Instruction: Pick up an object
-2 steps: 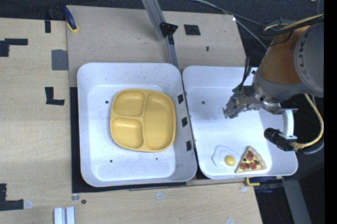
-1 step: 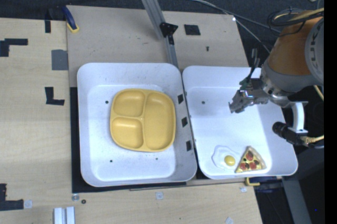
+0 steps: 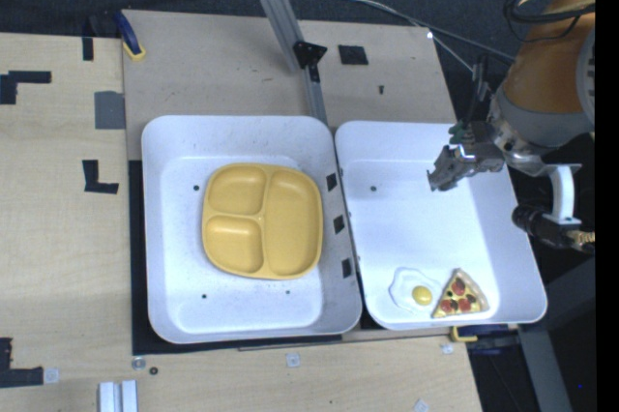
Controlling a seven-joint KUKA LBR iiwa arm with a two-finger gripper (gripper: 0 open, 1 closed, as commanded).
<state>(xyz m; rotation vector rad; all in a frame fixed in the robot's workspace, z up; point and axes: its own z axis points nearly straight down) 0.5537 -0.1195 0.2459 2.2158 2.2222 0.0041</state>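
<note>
- We can't tell the gripper (image 3: 447, 174) finger state, nothing visibly held.
- Fried egg (image 3: 412, 290) and pizza slice (image 3: 460, 295) lie flat against right bin (image 3: 406, 207) wall; we expect slips.

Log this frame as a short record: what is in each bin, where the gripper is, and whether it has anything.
left bin: yellow divided plate, lying flat near the middle
right bin: toy fried egg and toy pizza slice, side by side at the near edge
gripper: over the right bin's far part, apart from both toys
held: nothing seen in the gripper
</note>
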